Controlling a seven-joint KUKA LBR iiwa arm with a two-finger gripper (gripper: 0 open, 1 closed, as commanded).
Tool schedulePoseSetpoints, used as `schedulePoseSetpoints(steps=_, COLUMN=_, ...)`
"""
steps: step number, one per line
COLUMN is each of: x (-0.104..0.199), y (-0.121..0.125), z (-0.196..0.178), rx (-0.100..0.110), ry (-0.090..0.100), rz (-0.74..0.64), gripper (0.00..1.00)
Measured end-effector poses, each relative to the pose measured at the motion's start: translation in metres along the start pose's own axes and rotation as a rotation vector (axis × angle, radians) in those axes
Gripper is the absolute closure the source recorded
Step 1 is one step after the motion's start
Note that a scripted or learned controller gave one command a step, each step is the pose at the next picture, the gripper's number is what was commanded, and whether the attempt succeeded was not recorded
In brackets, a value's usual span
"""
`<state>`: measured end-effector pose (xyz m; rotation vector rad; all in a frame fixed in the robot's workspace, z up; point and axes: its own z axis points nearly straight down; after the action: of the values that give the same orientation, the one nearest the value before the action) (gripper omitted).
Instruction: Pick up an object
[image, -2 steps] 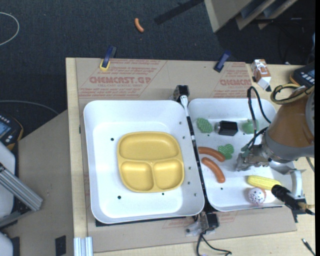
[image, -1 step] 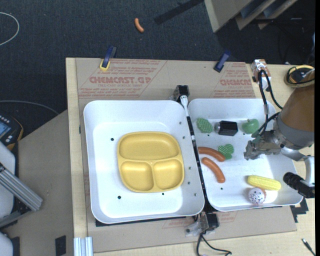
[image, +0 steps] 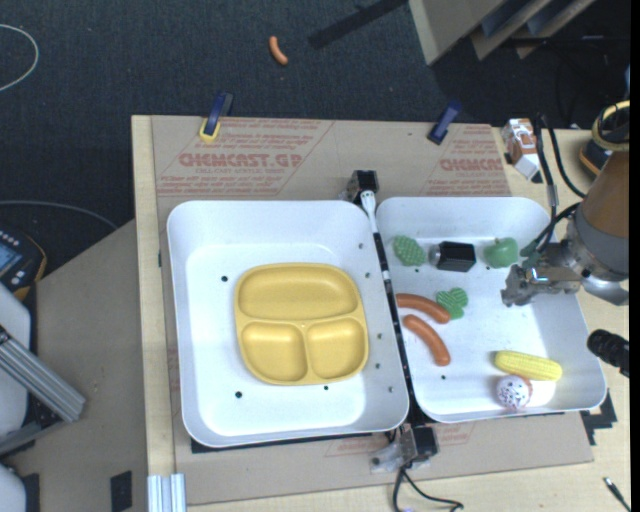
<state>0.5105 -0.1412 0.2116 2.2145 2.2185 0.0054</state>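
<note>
No single object is singled out yet; the candidates lie loose in the right bin (image: 570, 330). A green piece (image: 502, 251) sits at the far right, just left of the gripper (image: 522, 285), with a black block (image: 456, 256) and another green piece (image: 408, 250) further left along the far side. Two orange sausages (image: 424, 306) lie near the bin's left wall beside a small green toy (image: 453, 301); a yellow corn cob (image: 527, 366) and a speckled ball (image: 514, 393) rest at the near right. The gripper hangs low over bare floor with nothing between its fingers; how wide they stand I cannot tell. The left bin (image: 200, 300) holds a yellow divided tray (image: 300, 322).
</note>
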Motion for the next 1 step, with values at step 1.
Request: schedulePoseSetpoints(steps=1, x=-0.0001, y=0.0011, z=-0.0143, rx=0.003, ry=0.001, rz=0.0, gripper=1.0)
